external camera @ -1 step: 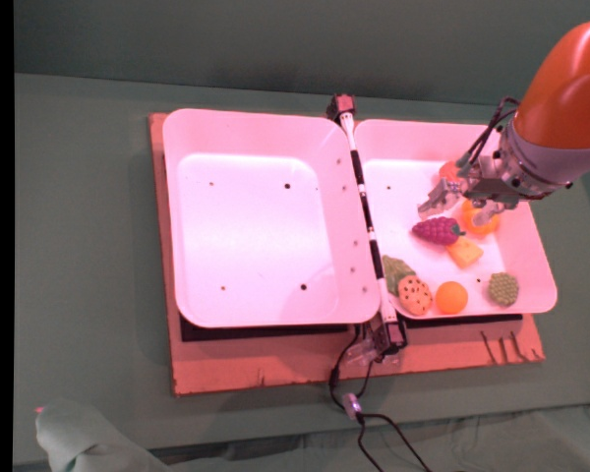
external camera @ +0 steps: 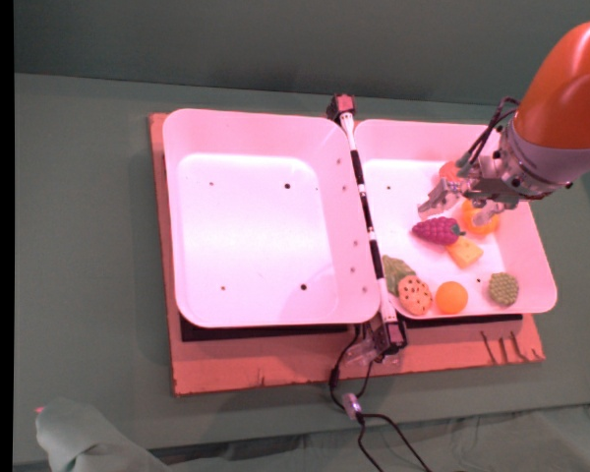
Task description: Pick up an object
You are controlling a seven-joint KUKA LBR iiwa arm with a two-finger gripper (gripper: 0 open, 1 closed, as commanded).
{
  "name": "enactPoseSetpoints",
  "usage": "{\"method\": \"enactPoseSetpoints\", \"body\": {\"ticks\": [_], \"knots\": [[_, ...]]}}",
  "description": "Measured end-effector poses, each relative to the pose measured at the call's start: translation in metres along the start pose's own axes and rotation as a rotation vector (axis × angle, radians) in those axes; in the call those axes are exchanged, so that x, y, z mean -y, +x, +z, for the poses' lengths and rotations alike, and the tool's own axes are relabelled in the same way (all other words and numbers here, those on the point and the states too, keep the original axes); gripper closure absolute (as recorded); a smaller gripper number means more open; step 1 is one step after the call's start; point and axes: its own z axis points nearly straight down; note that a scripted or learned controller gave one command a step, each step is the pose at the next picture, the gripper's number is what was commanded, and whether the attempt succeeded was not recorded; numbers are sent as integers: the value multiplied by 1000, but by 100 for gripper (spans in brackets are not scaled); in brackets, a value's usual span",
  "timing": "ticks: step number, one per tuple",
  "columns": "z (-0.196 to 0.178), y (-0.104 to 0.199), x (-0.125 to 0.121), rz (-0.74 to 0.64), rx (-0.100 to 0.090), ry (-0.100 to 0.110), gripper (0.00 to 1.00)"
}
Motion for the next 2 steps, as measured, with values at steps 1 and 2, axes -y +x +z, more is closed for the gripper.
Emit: {"method": "enactPoseSetpoints", "body": {"ticks": [1, 2], "knots": [[44, 4, -6, 0, -1, 5, 0], [85, 2, -3, 1, -1, 6, 0]]}}
